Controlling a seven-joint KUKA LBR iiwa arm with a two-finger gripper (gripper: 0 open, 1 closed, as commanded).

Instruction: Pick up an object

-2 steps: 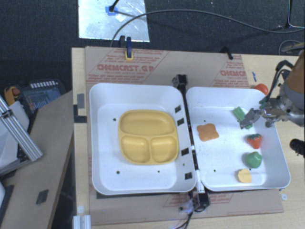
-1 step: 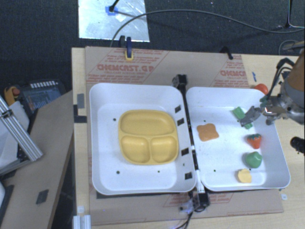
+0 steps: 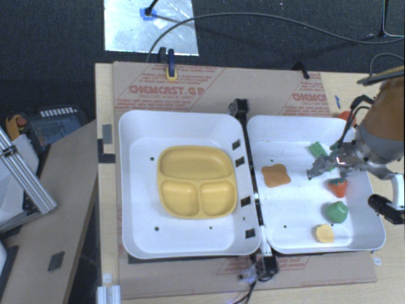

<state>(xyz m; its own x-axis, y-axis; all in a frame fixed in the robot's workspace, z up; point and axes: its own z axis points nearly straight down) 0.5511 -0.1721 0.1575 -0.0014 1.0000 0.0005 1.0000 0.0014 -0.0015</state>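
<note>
Fingers: on the gripper (image 3: 321, 167), dark and blurred; I cannot tell whether they are parted or holding anything.
Orange-red piece (image 3: 337, 187): just beside them, toward the arm.
Green block (image 3: 317, 149): just beyond.
Tan slice (image 3: 276, 175): farther out, toward the yellow tray (image 3: 193, 181).

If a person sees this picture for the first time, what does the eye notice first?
Probably the yellow divided tray, alone in the left bin. Next, the gripper reaching from the right over the right bin, among small items: an orange flat piece, a green round piece, a yellow piece.
</note>
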